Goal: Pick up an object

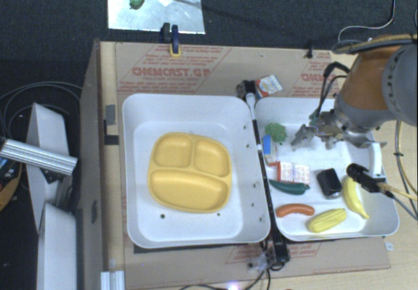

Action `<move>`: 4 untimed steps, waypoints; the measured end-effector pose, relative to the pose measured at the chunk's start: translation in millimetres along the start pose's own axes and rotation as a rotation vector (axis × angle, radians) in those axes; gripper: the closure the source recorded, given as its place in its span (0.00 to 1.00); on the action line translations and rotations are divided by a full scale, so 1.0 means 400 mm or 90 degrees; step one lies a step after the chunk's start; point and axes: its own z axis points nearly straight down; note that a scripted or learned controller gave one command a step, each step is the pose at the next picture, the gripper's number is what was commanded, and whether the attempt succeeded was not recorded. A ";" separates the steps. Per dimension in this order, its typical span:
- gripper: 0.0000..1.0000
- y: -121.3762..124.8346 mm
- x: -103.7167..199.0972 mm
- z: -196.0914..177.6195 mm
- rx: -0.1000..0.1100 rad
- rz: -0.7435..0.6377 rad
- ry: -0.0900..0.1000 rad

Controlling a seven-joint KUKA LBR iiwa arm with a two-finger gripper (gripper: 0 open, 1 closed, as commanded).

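Over the right bin [385, 220], the gripper [316, 134] is hovering with its fingers spread apart, gripping nothing. Just beside it, the broccoli [275, 132] is lying at the bin's upper left; it is probably light, bumpy plastic, best pinched across its head.

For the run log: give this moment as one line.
gripper: over right bin, above broccoli | fingers: holding nothing | left bin: yellow tray | pick: not yet done
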 end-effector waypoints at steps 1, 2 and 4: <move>0.00 -0.175 0.093 0.028 -0.001 0.000 0.000; 0.00 -0.201 0.088 0.104 -0.010 -0.001 0.002; 1.00 -0.093 -0.110 -0.136 -0.004 0.001 -0.002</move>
